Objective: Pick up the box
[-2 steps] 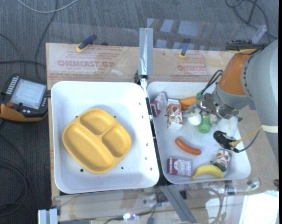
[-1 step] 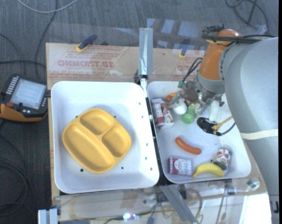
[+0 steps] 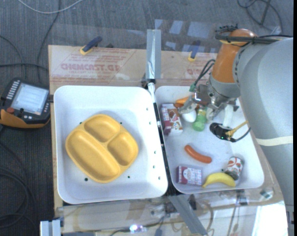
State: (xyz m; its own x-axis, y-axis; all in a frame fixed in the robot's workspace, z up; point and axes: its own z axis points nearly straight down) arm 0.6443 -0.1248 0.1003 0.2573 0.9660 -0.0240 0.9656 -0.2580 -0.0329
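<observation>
Two red and white boxes lie in the right bin (image 3: pixel 251 154). One box (image 3: pixel 171 119) rests against the bin's left wall, and the other box (image 3: pixel 189 175) lies flat near the front edge. My gripper (image 3: pixel 205 102) hangs over the back of this bin, above a green bottle (image 3: pixel 200 121) and a white object (image 3: pixel 188 116). It is to the right of the first box and apart from it. Nothing shows in its grasp.
A red sausage (image 3: pixel 198 154), a banana (image 3: pixel 219 180) and a small can (image 3: pixel 234 166) lie in the right bin's front half. An orange item (image 3: pixel 181 102) sits at its back. The left bin (image 3: pixel 69 102) holds a yellow divided plate (image 3: pixel 102 146).
</observation>
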